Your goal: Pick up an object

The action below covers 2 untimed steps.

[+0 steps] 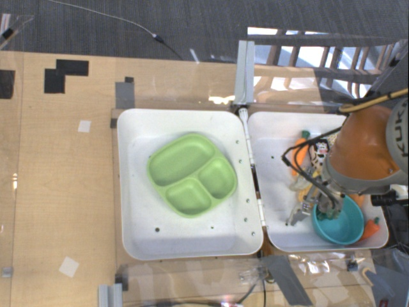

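Starting at nine o'clock, the left bin (137, 235) carries one thing, a green divided plate (192, 173) lying flat near its middle, three compartments facing up. It sits well apart from my arm and I judge it no part of this try. The metal divider (245, 75) rises at twelve o'clock, between the two bins.

Past the shared rim lies the right bin (275, 171), and here the work is. My gripper (311, 208) is down low in it, toward four o'clock of the whole scene, just beside a teal bowl (339, 226) whose near rim it seems to touch or overhang. Whether it is released or clenched I cannot tell — the wrist and its cables cover the tips, and nothing can be seen clamped there. So I judge the pick not yet done: the reach down is made, the closing and the lift are left, or at least unproven.

Around the gripper the bin is crowded. A small grey object (294, 219) lies at seven o'clock of it, something pale and yellowish (299, 183) at eleven o'clock, a small green piece (306, 133) farther up, and orange bits (372, 225) at the bowl's three o'clock. My orange band (361, 149) hides much of the bin's far half. The clutter could easily spoil a clean grip.
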Tool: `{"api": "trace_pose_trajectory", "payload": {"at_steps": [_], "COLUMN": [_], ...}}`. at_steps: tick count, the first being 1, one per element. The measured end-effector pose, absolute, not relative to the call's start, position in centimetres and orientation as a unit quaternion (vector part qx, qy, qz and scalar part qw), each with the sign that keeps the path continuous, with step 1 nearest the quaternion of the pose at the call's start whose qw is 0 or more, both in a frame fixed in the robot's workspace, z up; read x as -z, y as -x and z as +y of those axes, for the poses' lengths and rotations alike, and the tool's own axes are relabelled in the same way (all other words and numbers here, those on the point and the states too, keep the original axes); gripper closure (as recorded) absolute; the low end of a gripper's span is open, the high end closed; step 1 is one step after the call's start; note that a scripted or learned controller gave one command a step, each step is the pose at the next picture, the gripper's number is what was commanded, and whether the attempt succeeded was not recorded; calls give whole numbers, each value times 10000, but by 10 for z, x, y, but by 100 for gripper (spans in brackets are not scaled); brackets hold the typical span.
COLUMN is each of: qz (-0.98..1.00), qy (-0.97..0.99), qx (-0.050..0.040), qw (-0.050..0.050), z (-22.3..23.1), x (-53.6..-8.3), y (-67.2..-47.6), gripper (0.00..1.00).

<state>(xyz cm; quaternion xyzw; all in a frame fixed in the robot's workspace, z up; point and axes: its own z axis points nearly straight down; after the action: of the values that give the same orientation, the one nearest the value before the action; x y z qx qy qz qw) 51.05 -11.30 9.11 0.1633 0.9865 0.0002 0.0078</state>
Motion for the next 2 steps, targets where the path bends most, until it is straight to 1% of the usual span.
{"api": "trace_pose_trajectory", "payload": {"at_steps": [1, 2], "qz": [9800, 9805], "qy": [-1987, -1958], "qx": [-1, -6], "qw": [82, 158], "z": [-97, -97], "x": [-91, -105], "y": [-543, -548], "gripper": [0, 100]}}
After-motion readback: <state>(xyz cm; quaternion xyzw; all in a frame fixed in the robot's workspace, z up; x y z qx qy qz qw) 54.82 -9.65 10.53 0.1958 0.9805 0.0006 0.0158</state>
